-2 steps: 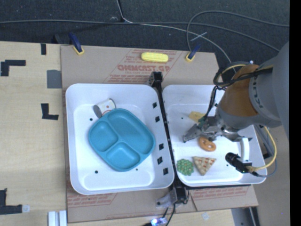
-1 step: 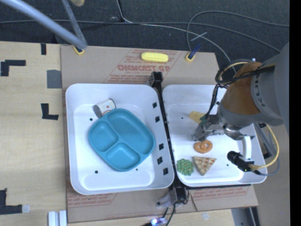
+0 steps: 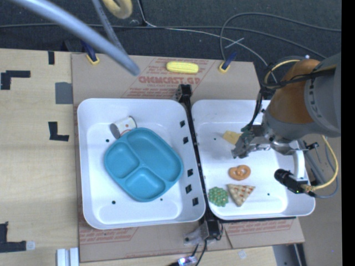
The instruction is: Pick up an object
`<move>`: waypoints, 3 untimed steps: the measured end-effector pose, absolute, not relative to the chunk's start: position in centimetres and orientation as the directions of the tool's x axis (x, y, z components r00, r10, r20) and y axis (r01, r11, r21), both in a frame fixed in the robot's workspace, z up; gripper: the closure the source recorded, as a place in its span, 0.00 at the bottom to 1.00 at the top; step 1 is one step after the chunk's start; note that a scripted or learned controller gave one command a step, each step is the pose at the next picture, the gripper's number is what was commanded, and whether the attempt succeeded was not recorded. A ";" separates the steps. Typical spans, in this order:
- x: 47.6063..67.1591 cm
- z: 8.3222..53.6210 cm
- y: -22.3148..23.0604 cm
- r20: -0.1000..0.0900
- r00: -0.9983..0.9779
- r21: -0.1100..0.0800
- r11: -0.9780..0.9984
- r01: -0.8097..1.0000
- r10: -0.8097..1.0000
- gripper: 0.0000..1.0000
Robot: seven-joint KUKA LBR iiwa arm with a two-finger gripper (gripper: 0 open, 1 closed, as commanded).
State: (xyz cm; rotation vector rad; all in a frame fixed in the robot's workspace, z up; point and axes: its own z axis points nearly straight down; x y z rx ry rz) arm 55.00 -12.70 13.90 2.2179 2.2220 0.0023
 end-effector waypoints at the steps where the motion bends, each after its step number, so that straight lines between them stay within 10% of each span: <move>1: 54.5 18.4 -12.6 -0.001 -0.001 0.003 0.001 1.000 1.000 1.00; 3: 55.4 23.8 -6.5 0.001 -0.007 -0.001 0.007 1.000 1.000 1.00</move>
